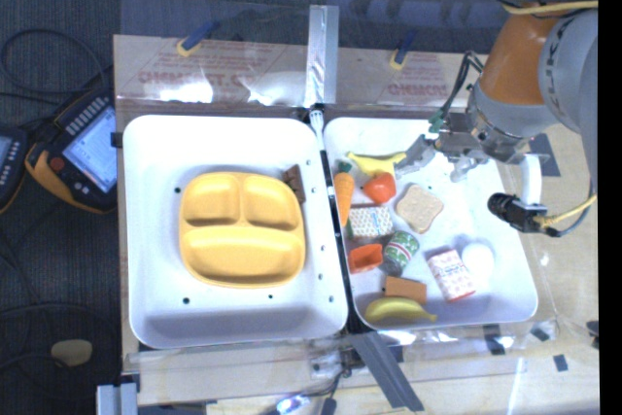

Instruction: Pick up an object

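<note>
The gripper [449,149] hovers at the right bin's [520,301] far edge, holding nothing I can see, its opening unclear; the nearby bread slice [419,206] looks light, stiff, best pinched across its edges.

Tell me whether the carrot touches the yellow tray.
Apart. The camera view shows the carrot in the right bin and the yellow tray in the left, with the bins' rims between them.

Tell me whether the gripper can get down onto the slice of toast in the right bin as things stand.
Probably yes. The gripper hangs over the right bin, just up and right of the toast. The toast lies flat with nothing on top; the tomato sits close beside it.
</note>
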Robot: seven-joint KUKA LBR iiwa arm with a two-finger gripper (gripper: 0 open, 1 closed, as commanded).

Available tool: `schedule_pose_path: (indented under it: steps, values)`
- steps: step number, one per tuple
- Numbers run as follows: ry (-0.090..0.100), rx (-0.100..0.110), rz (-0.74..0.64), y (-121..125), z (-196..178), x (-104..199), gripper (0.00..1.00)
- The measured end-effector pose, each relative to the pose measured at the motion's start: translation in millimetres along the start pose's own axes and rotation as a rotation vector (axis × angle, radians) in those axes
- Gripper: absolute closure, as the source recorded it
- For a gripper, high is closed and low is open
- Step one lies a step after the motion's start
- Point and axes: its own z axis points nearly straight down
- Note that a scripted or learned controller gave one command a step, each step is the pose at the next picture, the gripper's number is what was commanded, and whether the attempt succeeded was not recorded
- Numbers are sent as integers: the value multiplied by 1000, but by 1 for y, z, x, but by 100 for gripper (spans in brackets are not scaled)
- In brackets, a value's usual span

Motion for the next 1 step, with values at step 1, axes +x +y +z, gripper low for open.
schedule_pose_path:
  steps: [1]
  values:
    - [-1, -15, 191, 16, 105, 23, 0]
